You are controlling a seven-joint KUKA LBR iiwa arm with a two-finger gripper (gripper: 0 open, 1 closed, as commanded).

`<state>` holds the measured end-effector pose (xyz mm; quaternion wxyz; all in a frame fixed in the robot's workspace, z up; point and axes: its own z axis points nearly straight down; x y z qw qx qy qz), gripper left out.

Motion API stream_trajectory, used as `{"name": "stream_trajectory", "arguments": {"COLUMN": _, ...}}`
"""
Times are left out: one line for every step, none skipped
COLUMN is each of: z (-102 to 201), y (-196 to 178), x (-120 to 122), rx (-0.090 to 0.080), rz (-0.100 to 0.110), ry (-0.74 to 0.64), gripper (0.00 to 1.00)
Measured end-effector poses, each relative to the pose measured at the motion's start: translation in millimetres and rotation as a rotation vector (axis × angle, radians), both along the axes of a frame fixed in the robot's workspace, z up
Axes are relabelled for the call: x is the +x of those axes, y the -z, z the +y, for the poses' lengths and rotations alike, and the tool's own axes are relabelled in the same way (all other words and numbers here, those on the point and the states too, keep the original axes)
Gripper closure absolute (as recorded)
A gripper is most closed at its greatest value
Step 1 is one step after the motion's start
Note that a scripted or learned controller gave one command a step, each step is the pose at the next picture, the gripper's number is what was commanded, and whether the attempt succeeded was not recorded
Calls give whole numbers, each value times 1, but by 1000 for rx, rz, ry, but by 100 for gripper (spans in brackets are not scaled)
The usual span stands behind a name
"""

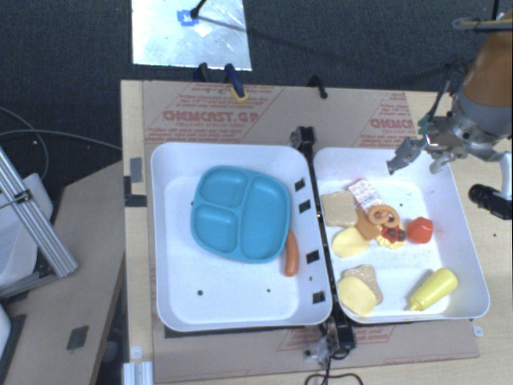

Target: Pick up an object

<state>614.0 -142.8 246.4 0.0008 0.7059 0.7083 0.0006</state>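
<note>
The end effector (422, 156) hangs over the far right corner of the right bin (469, 239), its two fingers spread apart with nothing between them. This looks like the approach step, with no pick made yet. The toy food sits below and to its left: a red tomato (419, 230), a yellow bottle (432, 288) and a bread slice (339, 208). Next it needs to centre over one piece, perhaps the tomato, and descend.

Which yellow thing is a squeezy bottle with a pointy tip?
The mustard bottle, in the right bin's near right corner. The other yellow foods are rounded lumps without tips.
</note>
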Motion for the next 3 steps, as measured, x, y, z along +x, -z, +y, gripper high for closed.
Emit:
{"name": "stream_trajectory", "arguments": {"z": 46, "y": 78, "x": -60, "rx": 5, "rz": 13, "ry": 0, "gripper": 0}}
{"name": "stream_trajectory", "arguments": {"z": 120, "y": 62, "x": -120, "rx": 4, "rz": 6, "ry": -7, "gripper": 0}}
{"name": "stream_trajectory", "arguments": {"z": 198, "y": 10, "x": -72, "rx": 4, "rz": -7, "ry": -10, "gripper": 0}}
